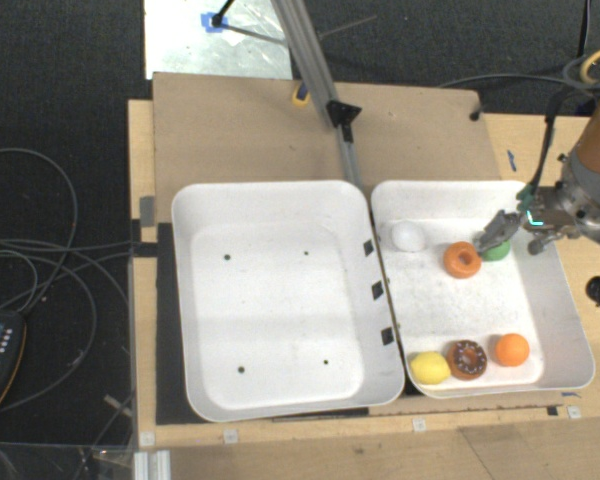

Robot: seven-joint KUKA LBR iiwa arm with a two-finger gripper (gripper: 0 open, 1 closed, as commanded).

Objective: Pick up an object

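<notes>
the hand hung over the right bin, right against a green thing it mostly covered, so couldn't tell its shape, which way it pointed, or if the hand gripped it. orange ring touching beside it. tan tabletop, dark carpet, loose cables on the left.

Two shallow white bins, one white ball, one orange ring, one green object partly hidden, one yellow lemon, one brown doughnut, one orange fruit, six items total.
</notes>
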